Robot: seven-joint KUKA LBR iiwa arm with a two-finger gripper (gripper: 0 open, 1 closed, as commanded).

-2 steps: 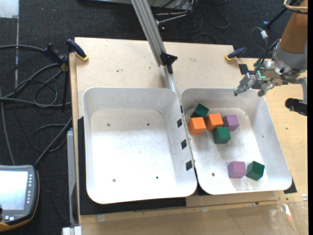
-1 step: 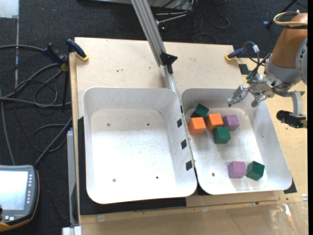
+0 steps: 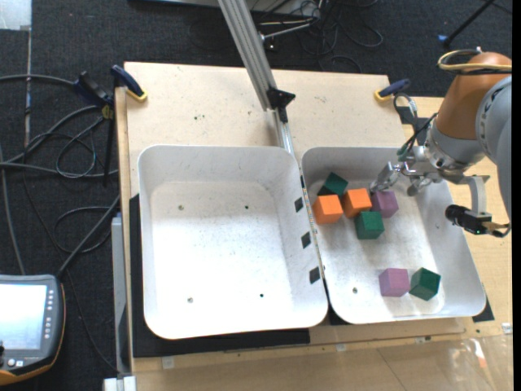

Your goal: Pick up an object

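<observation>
Reaching in from three o'clock, I am hanging my end effector (image 3: 389, 182) over the right bin (image 3: 456, 259), just above a purple cube (image 3: 386, 203); whether its fingers are apart or together I cannot tell. That cube is sitting in a cluster with two orange cubes (image 3: 329, 208) and two green cubes (image 3: 369, 224). Toward five o'clock, another purple cube (image 3: 393, 282) is lying beside a green one (image 3: 425, 283).
</observation>
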